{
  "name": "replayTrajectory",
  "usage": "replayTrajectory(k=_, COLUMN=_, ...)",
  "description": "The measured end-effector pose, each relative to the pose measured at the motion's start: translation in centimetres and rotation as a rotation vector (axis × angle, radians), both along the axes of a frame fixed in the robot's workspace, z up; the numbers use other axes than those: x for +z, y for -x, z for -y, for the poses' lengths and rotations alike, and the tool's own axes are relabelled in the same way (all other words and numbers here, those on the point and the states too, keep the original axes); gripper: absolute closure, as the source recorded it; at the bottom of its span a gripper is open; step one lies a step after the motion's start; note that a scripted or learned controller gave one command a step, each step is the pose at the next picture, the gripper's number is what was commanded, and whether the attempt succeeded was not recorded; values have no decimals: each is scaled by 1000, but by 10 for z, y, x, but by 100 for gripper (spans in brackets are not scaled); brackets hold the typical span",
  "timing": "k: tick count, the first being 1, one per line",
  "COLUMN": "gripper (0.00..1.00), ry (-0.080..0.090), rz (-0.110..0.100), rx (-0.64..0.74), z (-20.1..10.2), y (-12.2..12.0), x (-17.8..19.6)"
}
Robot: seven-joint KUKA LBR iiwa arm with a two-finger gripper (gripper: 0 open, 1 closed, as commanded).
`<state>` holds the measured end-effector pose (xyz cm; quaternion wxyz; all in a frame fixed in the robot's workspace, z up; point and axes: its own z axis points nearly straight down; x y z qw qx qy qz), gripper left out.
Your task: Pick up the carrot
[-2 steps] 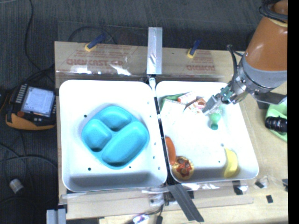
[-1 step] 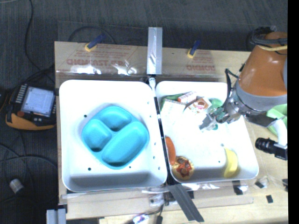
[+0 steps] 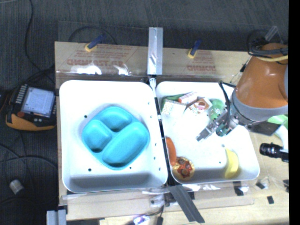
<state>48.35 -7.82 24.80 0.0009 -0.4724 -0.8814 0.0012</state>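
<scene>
1. Two white bins sit side by side on the counter: the left bin (image 3: 70, 125) holds a blue divided tray (image 3: 116, 136), and the right bin (image 3: 248, 168) holds the small items.
2. The carrot (image 3: 171, 150) lies against the right bin's left wall, toward the counter's front edge, long axis running front to back. Its front end touches or overlaps a round reddish item (image 3: 183, 168) in the bin's front-left corner, so both crowd into the angle of the wall.
3. A banana (image 3: 231, 163) rests near the right bin's front-right corner, well apart from the carrot. Packets and a green item cluster along the bin's back wall.
4. The gripper (image 3: 206, 133) hangs over the middle of the right bin, slanting toward the carrot's side, with bare bin floor between them. I cannot tell whether it is spread or closed; nothing is visibly held.
5. My judgement: the pick is not yet made. The arm reaches from the right, so the gripper must cross leftward and descend.
6. The wall beside the carrot leaves little room on that side; a grasp across its width risks striking the rim or nudging the reddish item.
</scene>
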Motion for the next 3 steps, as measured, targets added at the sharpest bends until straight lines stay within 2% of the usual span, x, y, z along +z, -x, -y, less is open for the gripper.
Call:
replayTrajectory(k=1, gripper=100, ry=0, rz=2, rx=-17, z=50, y=0, x=37)
replayTrajectory(k=2, gripper=100, ry=-1, rz=-1, rx=-249, z=21, y=0, x=-3)
replayTrajectory(k=3, gripper=100, ry=-1, rz=0, rx=-294, z=8, y=0, x=2)
